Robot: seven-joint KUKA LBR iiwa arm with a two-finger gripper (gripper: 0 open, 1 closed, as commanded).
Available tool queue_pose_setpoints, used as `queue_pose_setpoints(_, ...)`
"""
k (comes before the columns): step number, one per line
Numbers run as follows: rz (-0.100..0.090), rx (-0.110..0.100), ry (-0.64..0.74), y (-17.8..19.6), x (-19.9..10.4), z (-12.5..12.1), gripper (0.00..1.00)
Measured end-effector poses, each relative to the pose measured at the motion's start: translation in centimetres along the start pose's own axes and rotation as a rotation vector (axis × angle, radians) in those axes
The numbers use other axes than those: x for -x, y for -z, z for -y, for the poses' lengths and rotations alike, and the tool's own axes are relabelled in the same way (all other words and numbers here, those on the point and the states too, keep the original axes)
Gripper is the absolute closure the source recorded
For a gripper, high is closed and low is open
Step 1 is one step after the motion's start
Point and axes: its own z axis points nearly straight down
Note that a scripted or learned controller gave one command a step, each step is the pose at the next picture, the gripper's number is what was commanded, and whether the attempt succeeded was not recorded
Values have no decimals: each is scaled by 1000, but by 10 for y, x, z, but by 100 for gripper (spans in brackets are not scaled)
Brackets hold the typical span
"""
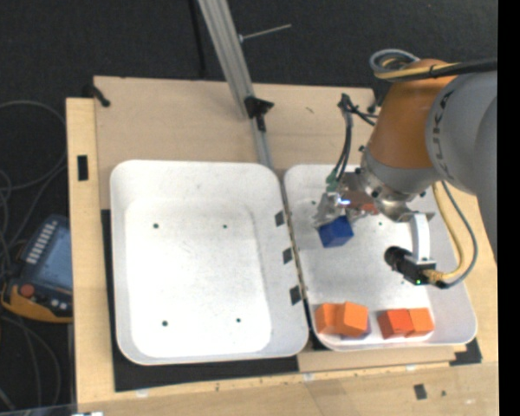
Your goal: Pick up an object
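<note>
blue block (335, 232) | just under hand (336, 206) | right bin (451, 319)

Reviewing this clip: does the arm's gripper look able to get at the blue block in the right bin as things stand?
Probably yes. The gripper sits right above the blue block, which lies on bare bin floor in the right bin. The two orange blocks lie apart along the near wall, out of the way.
</note>
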Motion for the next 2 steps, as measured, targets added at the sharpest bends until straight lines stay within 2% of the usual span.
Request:
queue_pose_setpoints(1,1,-2,-1,1,18,35,100)
queue_pose_setpoints(2,-2,3,11,1,-63,-32,100)
